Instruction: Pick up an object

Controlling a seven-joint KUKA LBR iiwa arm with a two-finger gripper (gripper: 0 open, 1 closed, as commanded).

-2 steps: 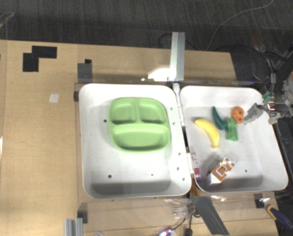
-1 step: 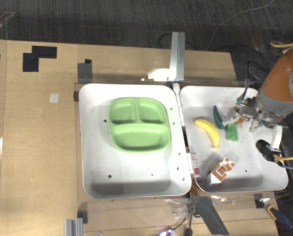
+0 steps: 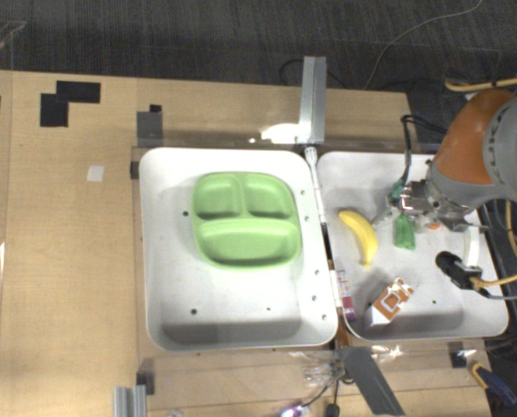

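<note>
Your right bin (image 3: 414,320): banana (image 3: 361,234) left of centre; small green object (image 3: 404,233) just beside it, under the gripper (image 3: 409,203); orange-and-white packet (image 3: 392,300) near the front wall. Pincer state: you cannot tell. Left bin (image 3: 167,259): green divided plate (image 3: 244,217).

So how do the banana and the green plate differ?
The banana is yellow, small and curved; the plate is green, far larger and split into three compartments. The banana lies in the right bin, near the gripper; the plate sits alone in the left bin. Both rest flat on a bin floor, unheld.
</note>
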